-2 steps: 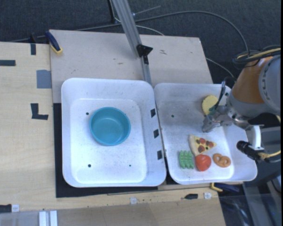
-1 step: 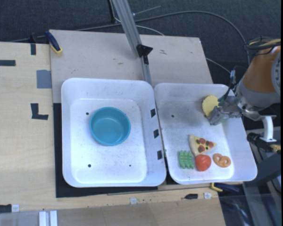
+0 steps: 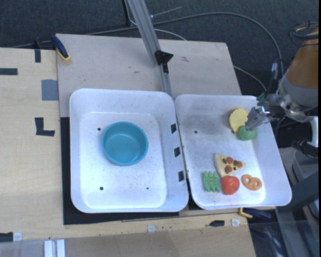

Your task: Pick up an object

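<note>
My gripper [image 3: 252,123] reaches in from the right, low over the far right part of the right bin [image 3: 203,116]. It sits between a yellow toy [image 3: 236,119] on its left and a small green round toy [image 3: 247,135] just below its tip. It looks to be touching the green toy, though I cannot make out a grasp. Toward the bin's front lie a pizza slice [image 3: 228,165], a green ridged toy [image 3: 211,181], a red tomato [image 3: 230,184] and a pretzel [image 3: 251,182].
A blue bowl [image 3: 125,143] stands in the middle of the left bin [image 3: 85,159]. A grey metal pole [image 3: 147,28] slants down from the top to the gap between the bins. Cables run behind the right bin.
</note>
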### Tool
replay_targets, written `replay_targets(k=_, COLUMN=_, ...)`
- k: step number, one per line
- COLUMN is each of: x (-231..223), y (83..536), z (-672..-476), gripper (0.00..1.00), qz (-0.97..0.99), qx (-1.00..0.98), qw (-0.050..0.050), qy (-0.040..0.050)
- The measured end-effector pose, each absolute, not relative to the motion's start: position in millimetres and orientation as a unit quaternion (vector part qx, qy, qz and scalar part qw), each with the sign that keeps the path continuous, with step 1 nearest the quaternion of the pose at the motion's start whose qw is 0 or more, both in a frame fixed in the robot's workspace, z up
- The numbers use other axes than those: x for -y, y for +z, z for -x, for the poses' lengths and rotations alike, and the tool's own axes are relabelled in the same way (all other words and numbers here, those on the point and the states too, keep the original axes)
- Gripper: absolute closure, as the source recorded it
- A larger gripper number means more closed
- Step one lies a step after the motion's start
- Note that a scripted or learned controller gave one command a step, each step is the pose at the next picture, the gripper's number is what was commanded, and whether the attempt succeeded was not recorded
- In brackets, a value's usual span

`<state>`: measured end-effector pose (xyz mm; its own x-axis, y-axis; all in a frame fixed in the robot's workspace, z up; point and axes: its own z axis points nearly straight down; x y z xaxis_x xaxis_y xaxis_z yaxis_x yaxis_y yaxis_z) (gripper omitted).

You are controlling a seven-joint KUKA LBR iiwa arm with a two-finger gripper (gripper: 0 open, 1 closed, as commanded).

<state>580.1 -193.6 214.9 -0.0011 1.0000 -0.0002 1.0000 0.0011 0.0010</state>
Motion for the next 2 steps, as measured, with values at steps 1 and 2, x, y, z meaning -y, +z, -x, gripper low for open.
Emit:
replay_targets(k=1, x=190, y=264, z=-590.8, gripper=1.00, qz=-0.707, qx=-0.708, qw=0.000, qy=0.0001)
replay_targets(k=2, x=145, y=247, z=-601.6, gripper=1.00, qz=-0.706, qx=-0.708, qw=-0.002, qy=-0.0012)
